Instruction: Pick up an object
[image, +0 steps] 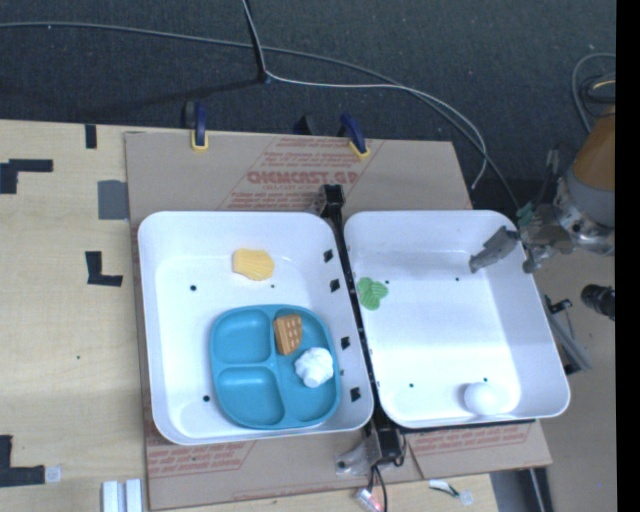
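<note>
Where two shallow white bins sit side by side on a sheet of cardboard (300, 175), a black divider (348, 300) runs between them and serves as the reference for everything else.

Left of the divider, the left bin (160, 300) holds a blue plate (240, 385) with three compartments, lying toward the near side. A brown waffle-like piece (288, 333) sits upright-looking on the ridge between the plate's compartments, near the divider. A small white crumpled thing (314, 367) rests on the plate just below it, closer still to the divider. A yellow lump (254, 264) lies on the bin floor beyond the plate, apart from it.

Right of the divider, the right bin (500, 300) holds a small green thing (373, 293) just beside the divider, about halfway along it. A white ball (488, 398) lies in the near corner farthest from the divider.

The arm (595, 175), grey with an orange band, comes in over the far right rim of the right bin, well away from the divider. Its gripper (510, 250) hangs over that rim, with the two dark fingers (490, 250) spread apart and nothing between them. It touches none of the objects; the green thing and the white ball both lie well apart from it.

Two clamps (200, 128), blue with yellow tips, grip the far edge of the cardboard.
</note>
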